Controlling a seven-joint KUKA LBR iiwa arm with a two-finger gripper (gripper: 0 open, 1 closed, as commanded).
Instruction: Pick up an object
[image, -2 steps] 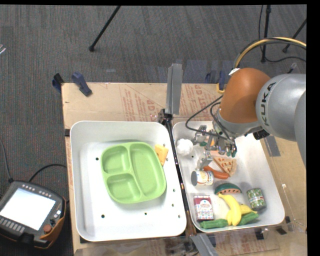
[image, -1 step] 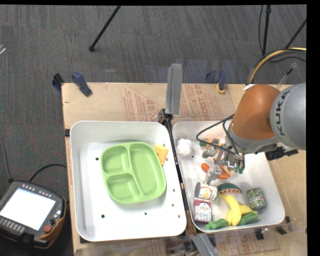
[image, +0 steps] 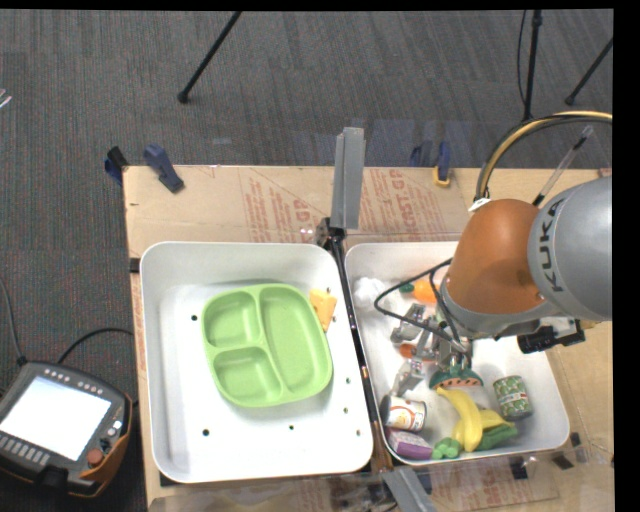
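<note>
- The left bin holds a green tray with three compartments, lying near the bin's middle, and a small yellow piece touching the tray's right rim.
- The right bin holds a crowded heap along its front: a banana, a green can just right of it, a small cup to its left, a purple item at the front wall, and a green item beside the banana's tip.
- An orange piece and something white lie toward the back of the right bin.
- The gripper hangs low over the right bin's middle, just above the cup and banana; whether anything is held cannot be told.
- Open floor shows around the tray in the left bin, widest along its left and front; the right bin has bare floor at its right end.
- The arm covers much of the right bin's back half.
- The bins touch along a dark divider.
</note>
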